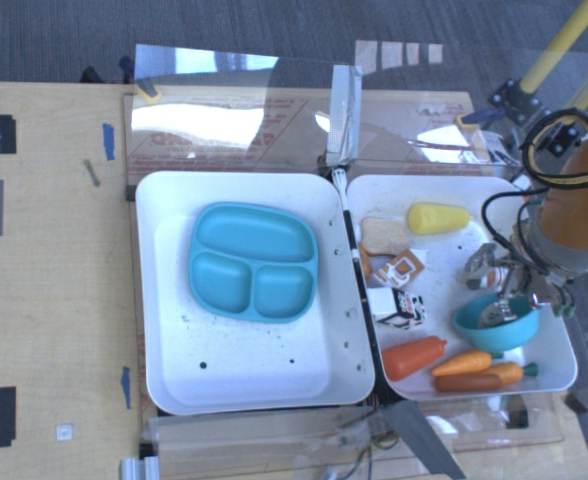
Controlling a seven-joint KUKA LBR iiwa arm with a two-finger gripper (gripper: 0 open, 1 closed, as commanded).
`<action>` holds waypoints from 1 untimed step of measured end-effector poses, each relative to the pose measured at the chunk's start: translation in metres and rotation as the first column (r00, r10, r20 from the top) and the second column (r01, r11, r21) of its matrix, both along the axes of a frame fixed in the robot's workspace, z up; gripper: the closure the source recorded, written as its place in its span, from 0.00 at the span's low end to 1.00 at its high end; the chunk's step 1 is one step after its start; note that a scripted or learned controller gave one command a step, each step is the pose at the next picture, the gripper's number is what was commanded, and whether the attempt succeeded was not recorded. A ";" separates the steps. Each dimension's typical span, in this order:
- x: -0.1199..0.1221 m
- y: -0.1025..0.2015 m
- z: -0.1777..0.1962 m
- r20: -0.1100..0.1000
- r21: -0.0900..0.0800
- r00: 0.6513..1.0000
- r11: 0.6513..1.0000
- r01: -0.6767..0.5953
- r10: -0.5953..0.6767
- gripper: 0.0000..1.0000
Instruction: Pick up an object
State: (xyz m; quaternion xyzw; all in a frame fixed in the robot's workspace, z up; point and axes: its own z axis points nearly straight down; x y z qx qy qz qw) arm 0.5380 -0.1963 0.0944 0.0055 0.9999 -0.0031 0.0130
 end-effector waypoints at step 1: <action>0.015 0.002 -0.005 -0.013 0.003 1.000 1.000 -0.005 0.005 0.00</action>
